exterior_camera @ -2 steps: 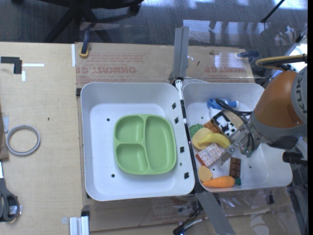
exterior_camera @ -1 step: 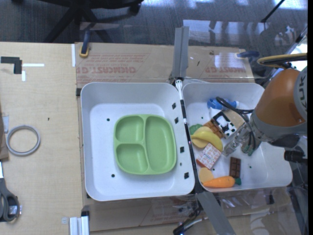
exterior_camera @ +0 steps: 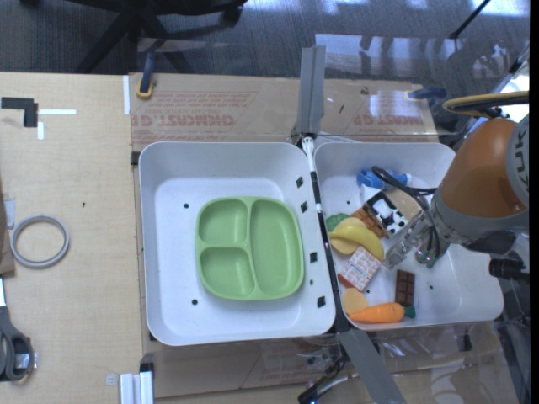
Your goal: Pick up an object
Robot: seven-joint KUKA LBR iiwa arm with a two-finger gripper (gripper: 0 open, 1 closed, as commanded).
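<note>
so the arm point(exterior_camera: 484, 179) is reaching in from the right, its orange band sitting over the right bin point(exterior_camera: 446, 154) and the wrist angling down and to the left into the pile. the gripper point(exterior_camera: 410, 247) is hanging low in the middle of that bin, right next to the toys. honestly i can't tell how the jaws are standing, that metal end is just a shiny blur from up here, and i'm not seeing anything clearly between them.

stuff in the right bin is all crowding along its left half: a yellow banana point(exterior_camera: 356, 238) just left of the gripper, a green piece point(exterior_camera: 336, 221) peeking out behind the banana, a black-and-white toy point(exterior_camera: 386, 213) just above the gripper, a blue item point(exterior_camera: 370, 178) further back, a red-and-white packet point(exterior_camera: 360, 269) below the banana, a brown chocolate bar point(exterior_camera: 405, 288) right under the gripper, and a carrot point(exterior_camera: 377, 313) lying along the front wall.

the left bin point(exterior_camera: 168, 167) is holding a green divided tray point(exterior_camera: 250, 248), lying flat in the middle. over on the desk point(exterior_camera: 67, 167), well off to the left, a grey ring point(exterior_camera: 38, 241) is lying flat.
</note>
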